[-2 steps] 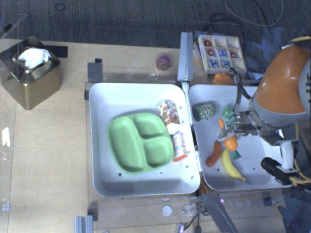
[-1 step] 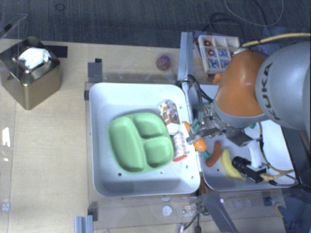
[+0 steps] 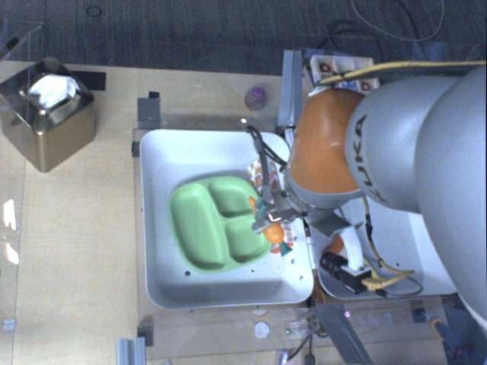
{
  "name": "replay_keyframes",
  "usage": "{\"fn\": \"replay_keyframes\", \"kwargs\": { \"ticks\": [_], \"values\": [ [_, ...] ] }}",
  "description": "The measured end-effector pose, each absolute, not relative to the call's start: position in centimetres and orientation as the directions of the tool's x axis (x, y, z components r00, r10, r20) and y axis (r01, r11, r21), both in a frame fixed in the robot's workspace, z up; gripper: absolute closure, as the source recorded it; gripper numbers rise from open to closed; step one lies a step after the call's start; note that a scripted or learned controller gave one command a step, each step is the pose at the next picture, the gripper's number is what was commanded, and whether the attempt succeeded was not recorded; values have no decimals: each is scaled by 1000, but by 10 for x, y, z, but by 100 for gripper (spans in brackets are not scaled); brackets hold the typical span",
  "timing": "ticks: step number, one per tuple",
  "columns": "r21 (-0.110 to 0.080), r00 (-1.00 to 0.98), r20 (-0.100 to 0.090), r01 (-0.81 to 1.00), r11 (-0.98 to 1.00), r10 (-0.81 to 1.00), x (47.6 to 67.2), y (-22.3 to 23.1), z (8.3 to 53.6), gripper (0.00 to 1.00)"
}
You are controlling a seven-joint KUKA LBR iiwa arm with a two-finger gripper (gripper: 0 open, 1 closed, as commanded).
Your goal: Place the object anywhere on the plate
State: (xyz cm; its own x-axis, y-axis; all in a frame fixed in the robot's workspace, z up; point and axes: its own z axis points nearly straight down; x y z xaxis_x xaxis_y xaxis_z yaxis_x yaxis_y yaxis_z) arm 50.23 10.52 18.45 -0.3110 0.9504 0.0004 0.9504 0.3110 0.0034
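Green and split into three compartments, the plate [image 3: 199, 223] is lying in the left white bin [image 3: 163, 280], slightly toward that bin's right side. The grey arm [image 3: 411, 143] with its orange band [image 3: 323, 147] is reaching in from the right and hanging over the bin's right wall, its claw [image 3: 268, 217] sitting just at the plate's right edge. A small orange object [image 3: 273, 233] is showing right below the claw, touching or just beside the plate's rim; whether the claw is clenched on it or released I cannot tell, since the wrist is hiding that part. On the wooden table [image 3: 68, 265] at far left, a tan box [image 3: 49, 124] holding something white is standing well apart from the bins.
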Motion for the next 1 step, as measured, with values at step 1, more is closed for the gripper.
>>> {"fn": "replay_keyframes", "kwargs": {
  "ticks": [1],
  "values": [
    [4, -310, 0, 951, 310, 951, 502, 105, 185, 0]
  ]
}}
